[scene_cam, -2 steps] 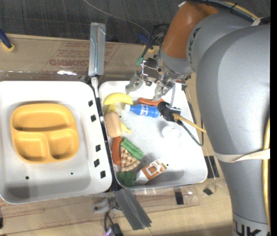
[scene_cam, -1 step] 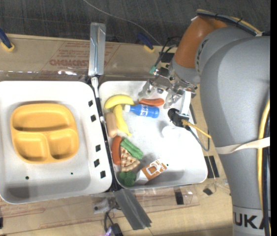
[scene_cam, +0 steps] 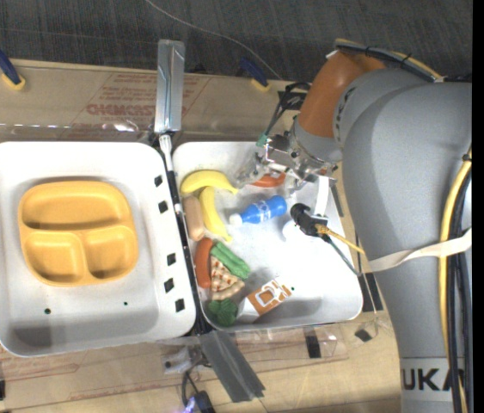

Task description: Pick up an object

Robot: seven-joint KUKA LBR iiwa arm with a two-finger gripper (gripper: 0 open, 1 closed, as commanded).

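Grey arm's claw (scene_cam: 269, 163) hovers at the right bin's (scene_cam: 345, 295) twelve o'clock, above an orange object (scene_cam: 267, 180); grip state unclear.

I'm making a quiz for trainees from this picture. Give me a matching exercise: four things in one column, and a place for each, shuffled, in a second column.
Things:
1. tray
2. banana
3. bottle
4. gripper

Places:
A. far end of the right bin, above the toys
B. left bin
C. middle of the right bin
D. right bin, near the divider between the bins

Pairs: 1-B, 2-D, 3-C, 4-A
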